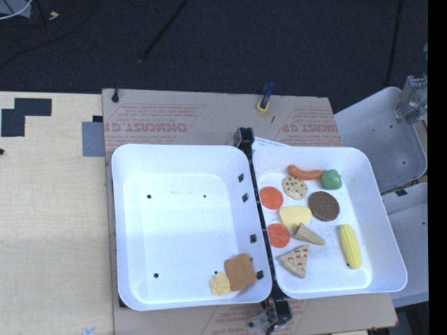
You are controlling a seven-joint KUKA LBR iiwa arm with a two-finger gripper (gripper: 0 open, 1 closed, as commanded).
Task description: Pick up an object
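The right bin (380, 208) holds several toy foods. An orange sausage (305, 172) and a green piece (331, 179) lie at its far side, with a chip cookie (295, 187) and a brown disc (324, 206) just below. Two orange-red discs (271, 198) (279, 235) sit by the divider, a yellow piece (295, 216) between them. A tan wedge (308, 235), a pizza slice (295, 261) and a yellow corn cob (350, 246) lie nearer the front. In the left bin (126, 208), a brown toast (241, 271) touches a small yellow piece (220, 283) at the front right corner.
Both bins rest on a cardboard sheet (174, 121) on the wooden bench (49, 208). A grey metal plate (387, 135) lies right of the bins, with a metal part (413, 98) at its far edge. A blue and yellow clip (265, 99) sits on the cardboard's back edge.
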